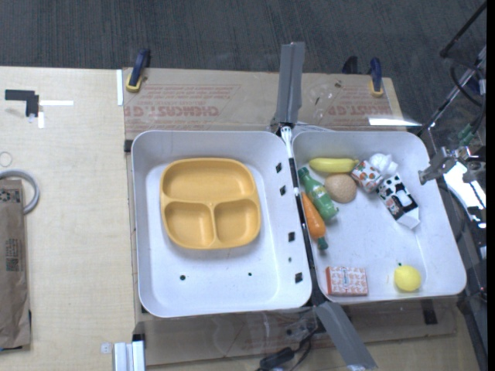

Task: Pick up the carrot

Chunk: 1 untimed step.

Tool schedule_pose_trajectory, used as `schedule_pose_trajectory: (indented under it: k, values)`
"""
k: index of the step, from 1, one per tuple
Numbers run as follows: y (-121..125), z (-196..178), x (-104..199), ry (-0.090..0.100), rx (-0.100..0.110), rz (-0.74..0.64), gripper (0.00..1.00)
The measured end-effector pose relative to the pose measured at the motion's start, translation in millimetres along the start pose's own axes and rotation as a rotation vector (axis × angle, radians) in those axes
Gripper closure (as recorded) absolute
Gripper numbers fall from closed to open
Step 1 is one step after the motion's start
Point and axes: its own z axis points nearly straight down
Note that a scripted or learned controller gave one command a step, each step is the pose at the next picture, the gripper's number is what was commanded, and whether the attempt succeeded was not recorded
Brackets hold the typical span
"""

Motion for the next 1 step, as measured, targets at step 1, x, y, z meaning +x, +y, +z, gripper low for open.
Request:
schedule_pose_trajectory:
  k: [1]
  values:
    - [-4.6,51.4,152.5,0.0,0.002,-0.034,0.0]
